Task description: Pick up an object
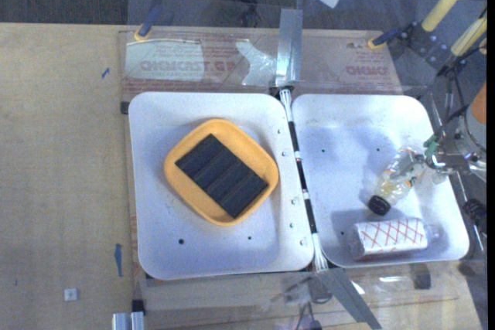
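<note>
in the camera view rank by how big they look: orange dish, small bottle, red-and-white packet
1. orange dish, in the left bin, plainly largest
2. red-and-white packet, in the right bin
3. small bottle, lying just above the packet, somewhat smaller

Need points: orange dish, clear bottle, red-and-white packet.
orange dish (pixel 186 201): camera view, left bin, on its bare orange rim.
clear bottle (pixel 393 182): camera view, right bin, on its body above the black cap.
red-and-white packet (pixel 394 234): camera view, right bin, on its crosshatched middle.
</note>
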Robot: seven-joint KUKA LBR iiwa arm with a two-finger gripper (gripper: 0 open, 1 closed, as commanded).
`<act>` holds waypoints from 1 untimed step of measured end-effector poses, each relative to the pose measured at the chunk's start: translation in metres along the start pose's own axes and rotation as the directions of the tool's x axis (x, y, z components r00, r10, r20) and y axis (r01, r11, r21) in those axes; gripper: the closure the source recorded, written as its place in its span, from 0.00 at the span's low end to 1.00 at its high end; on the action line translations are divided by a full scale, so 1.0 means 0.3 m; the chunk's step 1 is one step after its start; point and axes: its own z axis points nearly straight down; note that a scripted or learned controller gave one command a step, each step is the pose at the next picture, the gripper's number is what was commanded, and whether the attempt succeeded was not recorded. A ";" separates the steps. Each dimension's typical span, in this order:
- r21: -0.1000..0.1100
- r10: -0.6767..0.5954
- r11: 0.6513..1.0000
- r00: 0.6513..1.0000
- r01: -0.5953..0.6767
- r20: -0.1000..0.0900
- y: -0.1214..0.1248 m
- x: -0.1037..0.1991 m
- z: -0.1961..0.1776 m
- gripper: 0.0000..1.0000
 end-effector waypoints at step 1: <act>-0.011 -0.180 0.984 0.984 0.180 0.005 0.055 -0.022 0.395 0.00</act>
